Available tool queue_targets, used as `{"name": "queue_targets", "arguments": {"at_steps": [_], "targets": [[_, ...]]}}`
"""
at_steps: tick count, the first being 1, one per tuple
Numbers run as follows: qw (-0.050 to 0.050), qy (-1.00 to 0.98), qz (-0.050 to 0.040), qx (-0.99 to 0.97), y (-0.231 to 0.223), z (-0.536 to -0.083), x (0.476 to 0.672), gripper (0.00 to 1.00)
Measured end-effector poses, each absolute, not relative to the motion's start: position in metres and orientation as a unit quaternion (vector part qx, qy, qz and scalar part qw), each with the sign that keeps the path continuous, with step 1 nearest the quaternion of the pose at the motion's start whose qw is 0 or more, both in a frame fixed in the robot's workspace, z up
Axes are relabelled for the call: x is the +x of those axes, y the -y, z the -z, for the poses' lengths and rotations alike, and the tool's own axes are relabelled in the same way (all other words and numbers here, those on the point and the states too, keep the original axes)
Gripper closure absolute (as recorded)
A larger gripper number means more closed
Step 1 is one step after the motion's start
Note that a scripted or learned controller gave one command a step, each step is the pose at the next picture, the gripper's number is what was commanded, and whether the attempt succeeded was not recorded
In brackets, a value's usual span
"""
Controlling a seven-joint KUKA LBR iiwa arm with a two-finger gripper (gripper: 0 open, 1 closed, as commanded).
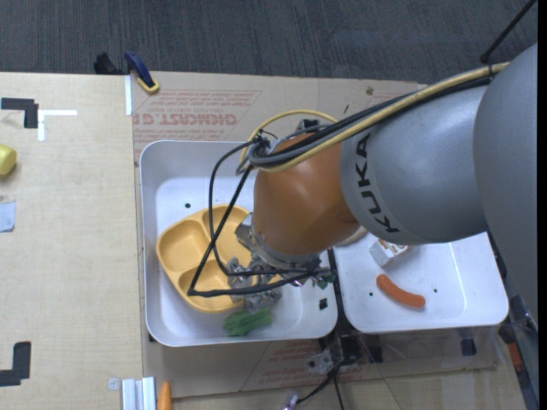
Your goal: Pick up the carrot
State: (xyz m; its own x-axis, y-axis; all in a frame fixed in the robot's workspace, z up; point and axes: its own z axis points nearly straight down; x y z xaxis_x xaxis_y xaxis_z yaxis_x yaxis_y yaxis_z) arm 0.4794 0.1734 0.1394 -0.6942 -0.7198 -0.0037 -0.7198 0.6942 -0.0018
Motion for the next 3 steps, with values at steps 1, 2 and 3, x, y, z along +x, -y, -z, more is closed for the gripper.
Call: {"name": "queue_targets", "arguments": {"at_steps": [1,2,3], "targets": [[0.002,-0.938,-0.0005,-0.347,-0.145,-0.156,0.484,1.00],[0.003,-0.938,-0.0003,-0.347,-0.145,-0.157,0.484,0.00],[0.003,-0.921,-0.0006,-0.390,-0.145,-0.095,0.489,0.00]]}}
